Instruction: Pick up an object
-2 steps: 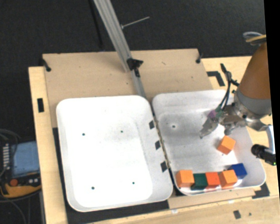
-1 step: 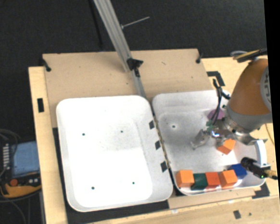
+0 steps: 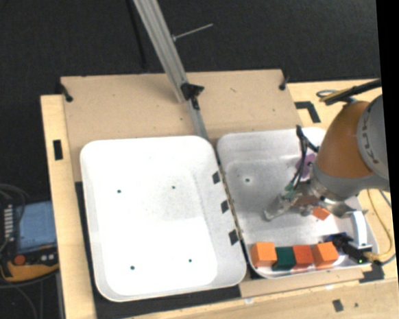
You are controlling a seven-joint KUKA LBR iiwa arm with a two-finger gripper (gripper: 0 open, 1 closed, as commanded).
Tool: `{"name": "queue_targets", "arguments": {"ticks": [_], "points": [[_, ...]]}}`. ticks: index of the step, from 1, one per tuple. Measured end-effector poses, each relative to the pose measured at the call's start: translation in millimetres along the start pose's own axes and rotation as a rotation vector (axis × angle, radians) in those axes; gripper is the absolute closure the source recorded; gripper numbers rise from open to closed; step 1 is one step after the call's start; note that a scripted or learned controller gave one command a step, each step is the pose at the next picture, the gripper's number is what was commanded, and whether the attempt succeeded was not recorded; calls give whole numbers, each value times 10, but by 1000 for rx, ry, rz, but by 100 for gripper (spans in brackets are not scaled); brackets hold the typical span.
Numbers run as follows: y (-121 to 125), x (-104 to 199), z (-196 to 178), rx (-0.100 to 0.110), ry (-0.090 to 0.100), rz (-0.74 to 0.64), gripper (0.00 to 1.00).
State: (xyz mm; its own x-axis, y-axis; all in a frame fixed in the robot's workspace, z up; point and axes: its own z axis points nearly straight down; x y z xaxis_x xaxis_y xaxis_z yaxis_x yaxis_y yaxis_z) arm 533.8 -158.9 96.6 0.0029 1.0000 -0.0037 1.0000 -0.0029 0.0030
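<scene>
Because the blocks have been swept into a tidy row along the near wall of the right bin, the arm has to reach down toward the bin's six o'clock side to get at any of them. By my count the row holds four: an orange block at its nine o'clock end, a green block just beside it, a red-orange block next, and a second orange block at the three o'clock end, all touching or nearly so. Packed that close, they leave little room for fingers between neighbours, which I judge makes the end blocks the easier picks.

The gripper hangs over the middle of the right bin, at about twelve o'clock from the row and apart from it. Whether it is released or clenched I cannot tell (it is small and blurred here), and nothing can be seen in its grasp.

Two bins sit side by side; the left bin lies at nine o'clock.
</scene>
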Motion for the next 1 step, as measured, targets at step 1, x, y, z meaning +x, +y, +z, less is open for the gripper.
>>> {"name": "queue_targets", "arguments": {"ticks": [1], "points": [[14, -4, -129, -5, 3, 10, 100]]}}
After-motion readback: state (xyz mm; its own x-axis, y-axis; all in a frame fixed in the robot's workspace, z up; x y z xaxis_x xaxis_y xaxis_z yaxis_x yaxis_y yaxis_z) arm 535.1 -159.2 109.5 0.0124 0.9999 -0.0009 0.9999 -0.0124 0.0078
